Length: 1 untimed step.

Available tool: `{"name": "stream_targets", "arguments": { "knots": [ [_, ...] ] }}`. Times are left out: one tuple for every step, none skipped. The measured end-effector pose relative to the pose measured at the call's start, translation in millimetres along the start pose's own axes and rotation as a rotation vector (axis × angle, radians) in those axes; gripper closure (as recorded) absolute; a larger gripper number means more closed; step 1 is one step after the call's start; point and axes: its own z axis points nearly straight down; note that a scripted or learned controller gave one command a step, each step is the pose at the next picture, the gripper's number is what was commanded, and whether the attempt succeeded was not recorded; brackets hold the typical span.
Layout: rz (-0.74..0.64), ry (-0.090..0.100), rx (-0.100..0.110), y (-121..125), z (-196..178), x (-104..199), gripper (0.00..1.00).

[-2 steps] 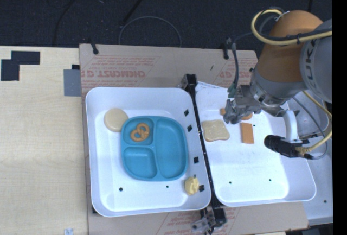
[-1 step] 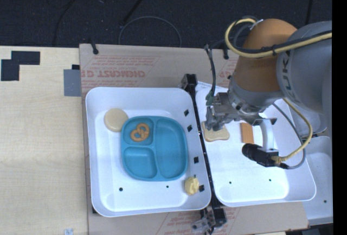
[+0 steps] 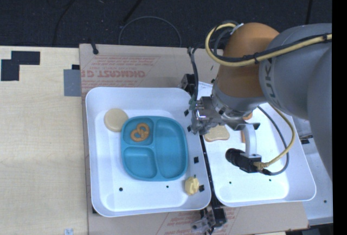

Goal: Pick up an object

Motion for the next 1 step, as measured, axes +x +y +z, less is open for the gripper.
{"name": "stream_targets", "arguments": {
  "knots": [
    [-0.001,0.0,0.001,-15.0,5.5,56.2,1.0]
  ]
}}
